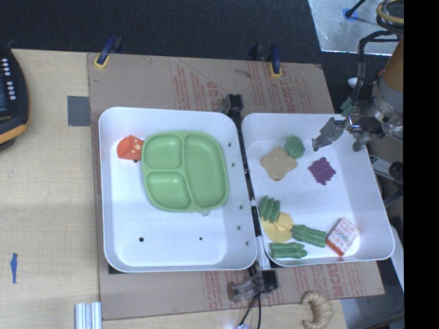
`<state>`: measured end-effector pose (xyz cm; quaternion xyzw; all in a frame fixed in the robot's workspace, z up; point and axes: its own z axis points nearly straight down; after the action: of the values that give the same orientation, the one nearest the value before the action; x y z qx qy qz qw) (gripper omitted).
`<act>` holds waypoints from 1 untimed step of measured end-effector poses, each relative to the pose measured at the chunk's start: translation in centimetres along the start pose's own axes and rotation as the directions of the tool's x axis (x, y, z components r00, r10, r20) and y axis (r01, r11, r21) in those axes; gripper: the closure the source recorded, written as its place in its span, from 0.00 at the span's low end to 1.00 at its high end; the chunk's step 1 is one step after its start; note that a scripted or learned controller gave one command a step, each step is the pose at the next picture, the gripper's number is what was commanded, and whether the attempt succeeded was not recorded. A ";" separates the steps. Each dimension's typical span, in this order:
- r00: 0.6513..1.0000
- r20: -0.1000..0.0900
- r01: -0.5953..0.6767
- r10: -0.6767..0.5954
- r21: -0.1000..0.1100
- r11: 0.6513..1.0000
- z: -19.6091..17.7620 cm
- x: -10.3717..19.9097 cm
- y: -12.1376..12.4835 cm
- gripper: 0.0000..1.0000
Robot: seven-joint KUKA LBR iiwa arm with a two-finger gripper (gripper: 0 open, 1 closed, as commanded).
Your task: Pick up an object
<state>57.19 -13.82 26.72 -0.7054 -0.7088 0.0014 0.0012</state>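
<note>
Objects: we've got the pickable stuff all in the right bin (374,190); nothing's been lifted yet, everything is lying flat on the bin floor
Toast: tan slice (278,163) in the upper left part of that bin; a green berry (294,146) sits just beside its upper right corner
Grapes: purple bunch (322,171) near the middle, right of the toast and apart from it
Bottom cluster: a green veg (269,208) on top of a yellow piece (278,228), touching it; a pickle (309,235) to the right of the yellow; a pea pod (288,251) below, along the front wall
Box: red and white packet (342,236) in the bottom right corner, tilted
Gripper: it (341,134) hangs over the top right part of the right bin, above the grapes; we see the two fingers spread wide with nothing between them
Arm: comes in from the right edge; we only catch the wrist end
Left bin: the other bin (123,238) holds a green plate (185,171) with three sections; a red tomato (129,148) touches its upper left edge
Bench: brown board (171,81) under both bins, blue clamps (275,60) on its far edge
</note>
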 end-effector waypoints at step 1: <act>1.000 0.001 -0.002 0.002 0.009 1.000 18.4 -5.7 1.1 0.00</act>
<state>58.21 -19.48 8.29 -0.7063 -0.7079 0.0048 0.0041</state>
